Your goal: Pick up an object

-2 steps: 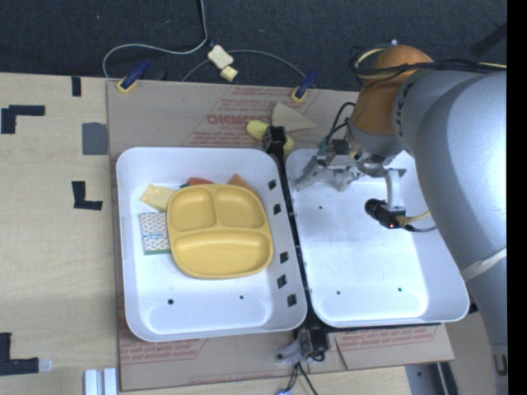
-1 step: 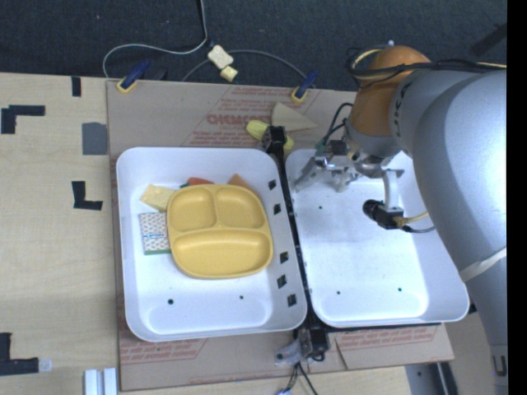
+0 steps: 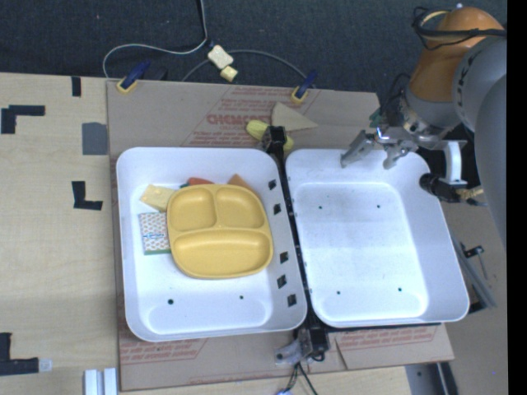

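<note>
Overhead, slanted camera view: two shallow white bins sit side by side on a cardboard sheet on the counter. Left bin [image 3: 136, 303] holds a yellow divided plate [image 3: 219, 230] w/ three compartments, lying flat in the bin's upper-middle part. Tucked against the plate's left edge are a pale yellow wedge [image 3: 156, 195] and, just below it, a small light-blue patterned card [image 3: 152, 232]. A bit of red and orange [image 3: 216, 181] peeks out from behind the plate's top edge; can't tell what those are. Right bin [image 3: 375, 245] shows bare white floor.

Robot arm [image 3: 461, 64], grey w/ orange band, comes in from the right. Its gripper [image 3: 371, 151] hangs over the right bin's top rim, near the top right corner. Fingers [image 3: 356, 151] are spread apart, nothing between them. Gripper is well apart from the plate and other items in the left bin.

Beyond the bins' top edges, on the cardboard: a yellow piece [image 3: 258, 127] and a tan wedge [image 3: 292, 118]. Cables [image 3: 198, 6] run across the dark floor above.
</note>
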You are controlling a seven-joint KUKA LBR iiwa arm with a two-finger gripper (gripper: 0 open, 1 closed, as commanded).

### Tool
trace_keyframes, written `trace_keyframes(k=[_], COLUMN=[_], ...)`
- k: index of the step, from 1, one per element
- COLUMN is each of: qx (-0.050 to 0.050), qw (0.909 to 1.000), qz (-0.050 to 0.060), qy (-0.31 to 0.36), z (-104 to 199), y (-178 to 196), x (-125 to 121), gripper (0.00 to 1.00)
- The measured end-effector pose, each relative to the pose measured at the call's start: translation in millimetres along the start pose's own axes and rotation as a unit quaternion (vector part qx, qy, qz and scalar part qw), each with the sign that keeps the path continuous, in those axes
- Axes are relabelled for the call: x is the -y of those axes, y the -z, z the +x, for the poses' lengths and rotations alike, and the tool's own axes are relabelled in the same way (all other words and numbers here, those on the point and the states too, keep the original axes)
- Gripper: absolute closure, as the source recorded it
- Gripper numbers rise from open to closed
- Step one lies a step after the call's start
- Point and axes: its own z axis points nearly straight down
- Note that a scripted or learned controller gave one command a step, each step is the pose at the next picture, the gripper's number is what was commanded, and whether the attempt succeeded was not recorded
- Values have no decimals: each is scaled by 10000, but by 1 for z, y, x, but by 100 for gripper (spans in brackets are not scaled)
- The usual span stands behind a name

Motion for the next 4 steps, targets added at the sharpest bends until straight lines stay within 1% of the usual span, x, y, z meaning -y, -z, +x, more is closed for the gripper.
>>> trace_keyframes(k=[1, 2, 3, 4], qx=[-5, -17, 6, 8], qw=[10000, 10000, 10000, 10000], qz=[36, 17, 46, -15], qy=[35, 29, 30, -5], z=[70, 43, 66, -18], y=[-90, -78, -88, 32], x=[55, 0, 2, 0], gripper=[0, 0, 0, 0])
